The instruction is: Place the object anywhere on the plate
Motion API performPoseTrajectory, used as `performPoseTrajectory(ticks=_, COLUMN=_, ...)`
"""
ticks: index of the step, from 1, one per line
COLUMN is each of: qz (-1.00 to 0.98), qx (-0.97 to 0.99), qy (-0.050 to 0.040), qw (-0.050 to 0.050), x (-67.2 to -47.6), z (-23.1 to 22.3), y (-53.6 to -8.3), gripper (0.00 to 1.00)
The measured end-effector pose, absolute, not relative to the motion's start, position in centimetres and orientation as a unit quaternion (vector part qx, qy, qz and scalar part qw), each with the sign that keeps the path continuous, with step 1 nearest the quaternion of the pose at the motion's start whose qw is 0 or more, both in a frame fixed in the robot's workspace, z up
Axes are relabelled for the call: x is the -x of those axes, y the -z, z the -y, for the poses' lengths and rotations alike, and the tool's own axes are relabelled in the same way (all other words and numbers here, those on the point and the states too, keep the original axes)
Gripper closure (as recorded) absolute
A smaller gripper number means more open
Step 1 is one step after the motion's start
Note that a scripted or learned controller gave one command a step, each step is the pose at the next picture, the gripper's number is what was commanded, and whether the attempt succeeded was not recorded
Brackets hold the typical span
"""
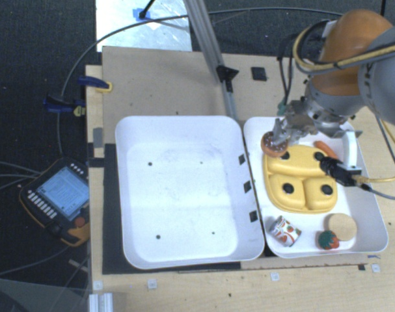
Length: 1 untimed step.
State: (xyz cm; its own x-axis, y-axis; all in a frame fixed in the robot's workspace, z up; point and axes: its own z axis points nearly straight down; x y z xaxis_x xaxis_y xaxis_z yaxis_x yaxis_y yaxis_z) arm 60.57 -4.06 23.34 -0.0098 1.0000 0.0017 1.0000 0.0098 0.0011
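Observation:
A yellow divided plate (pixel 302 177) lies in the right bin (pixel 371 221). A brown ring-shaped doughnut with pink icing (pixel 272 144) sits at the plate's far left corner, overlapping its rim. My gripper (pixel 282 132) hangs directly over the doughnut, touching or nearly touching its top, and partly hides it. The grey arm with its orange band (pixel 351 38) reaches in from the upper right.
An orange carrot-like piece (pixel 325 149) lies by the plate's far right edge. A small can (pixel 285 231), a tan round piece (pixel 343 225) and a red and green fruit (pixel 327 240) sit in the right bin's near part. The left bin (pixel 181 187) stands alongside.

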Motion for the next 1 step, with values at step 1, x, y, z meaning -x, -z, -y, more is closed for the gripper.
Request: performPoseTrajectory(ticks=1, qz=0.711, qx=0.703, qy=0.0010, qw=0.000, x=-60.71, z=-1.44, y=-22.52, gripper=1.00)
